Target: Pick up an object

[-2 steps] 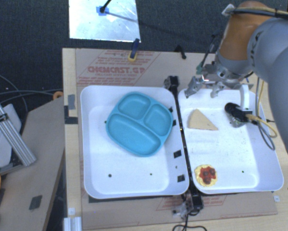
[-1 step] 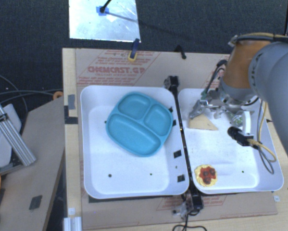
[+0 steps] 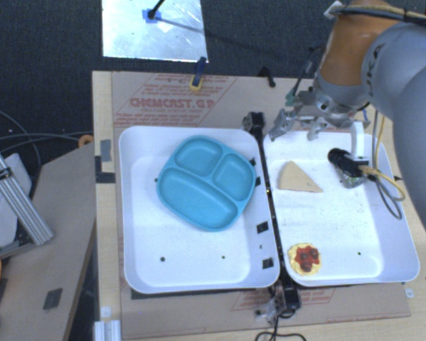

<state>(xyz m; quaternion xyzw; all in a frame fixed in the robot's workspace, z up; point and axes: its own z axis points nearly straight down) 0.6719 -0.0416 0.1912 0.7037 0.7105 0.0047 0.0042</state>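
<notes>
A tan wedge-shaped piece (image 3: 296, 178) lies in the upper middle of the right bin (image 3: 383, 261). Near that bin's front edge sits a small round yellow piece with a red top (image 3: 305, 257). My gripper (image 3: 296, 129) hangs over the far left corner of the right bin, just beyond the wedge. Its two metal fingers (image 3: 279, 126) stand apart, open, with nothing between them. The grey arm with its orange band (image 3: 348, 41) comes in from the upper right.
A blue divided plate (image 3: 207, 182) fills the middle of the left bin (image 3: 141, 226). A black part with a yellow cable (image 3: 346, 163) hangs by the arm over the right bin's right side. A black divider (image 3: 267, 190) separates the bins.
</notes>
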